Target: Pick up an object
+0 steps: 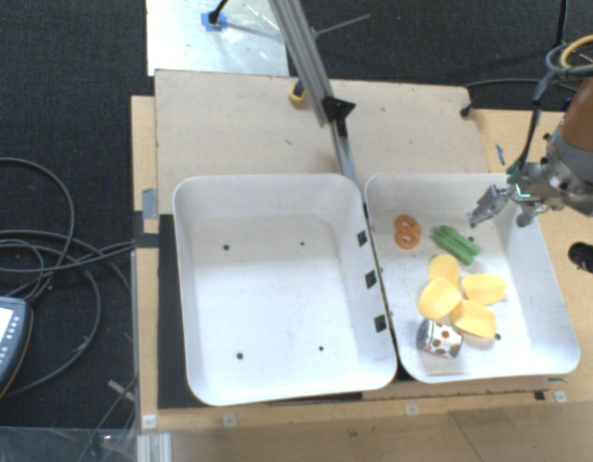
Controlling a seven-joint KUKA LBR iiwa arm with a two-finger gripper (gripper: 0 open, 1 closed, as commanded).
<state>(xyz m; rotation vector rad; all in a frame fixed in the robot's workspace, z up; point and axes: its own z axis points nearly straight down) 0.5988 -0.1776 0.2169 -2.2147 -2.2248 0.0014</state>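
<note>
In the camera view you have 2 shallow white bins side by side on the bench, and the right bin [542,258] is your landmark for everything that matters. The gripper [504,208] hangs over that bin's far right corner, reaching in from the right edge of the view below the grey wrist, and its 2 fingers are spread apart with nothing between them. Inside the right bin, a green pod-shaped object [456,243] lies at a slant near the middle of the far half, just below and left of the gripper and apart from it. An orange pretzel-shaped piece [406,231] sits near the bin's left wall, a little left of the green object. Toward the bin's near side you see 4 yellow pieces [460,298] clustered together, touching one another. A small white cup with coloured spots [438,339] lies on its side at the near edge of that cluster, touching it. The left bin [195,258] lies just beside the right bin's left wall.
</note>
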